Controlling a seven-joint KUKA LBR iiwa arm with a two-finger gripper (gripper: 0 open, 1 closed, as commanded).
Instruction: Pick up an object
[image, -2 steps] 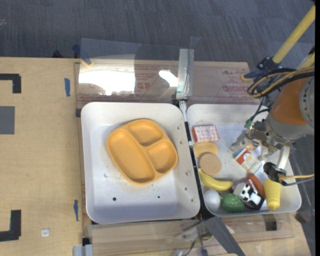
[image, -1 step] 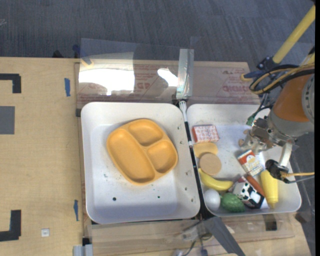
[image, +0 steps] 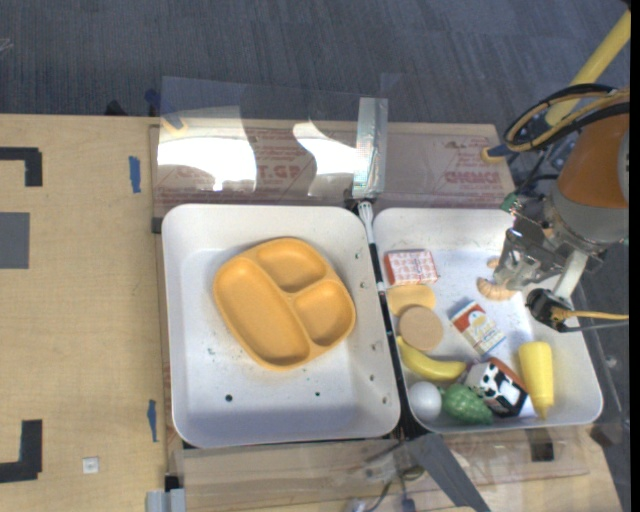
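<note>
Two shallow white bins sat side by side on the bench. The left bin (image: 190, 330) carried an orange divided plate (image: 284, 300), lying near its middle. The right bin (image: 585, 395) held the small objects: a red-and-white packet (image: 412, 266) near the upper left, a yellow slice (image: 410, 298) just below it, and a tan round disc (image: 421, 327) touching that slice. A banana (image: 430, 363) lay under the disc, with a white ball (image: 425, 399) and a green bumpy piece (image: 466, 405) along the near wall. A small card box (image: 477, 328) stood near the centre, a black-and-white item (image: 497, 388) lay beside the green piece, and a yellow corn cob (image: 537, 374) rested toward the right wall. The gripper (image: 522, 268) hung low over the bin's upper right, directly above a small orange-pink object (image: 492, 289). How far its jaws were parted could not be made out, nor whether anything sat between them.
</note>
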